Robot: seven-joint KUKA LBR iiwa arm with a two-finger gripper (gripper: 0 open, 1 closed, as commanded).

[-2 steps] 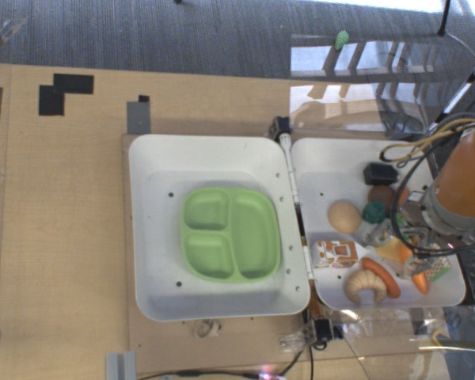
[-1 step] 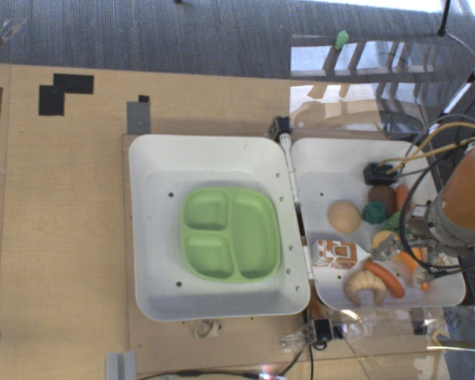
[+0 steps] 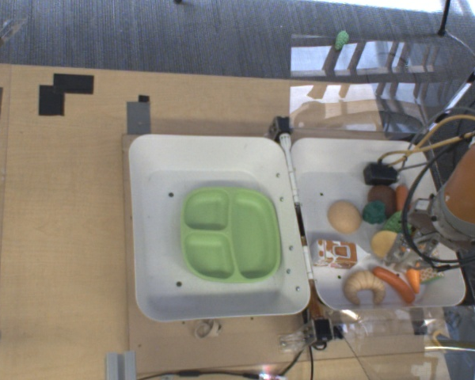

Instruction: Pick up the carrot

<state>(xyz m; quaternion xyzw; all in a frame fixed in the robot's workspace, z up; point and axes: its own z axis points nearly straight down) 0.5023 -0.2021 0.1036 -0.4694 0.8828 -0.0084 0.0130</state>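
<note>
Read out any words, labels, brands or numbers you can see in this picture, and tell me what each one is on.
No text reads clearly.
Small orange and white packet in the right bin: printed pattern, too blurred to read.
Black angular marks on the bench: plain shapes, no letters.
Green divided plate in the left bin: no markings visible.
</note>
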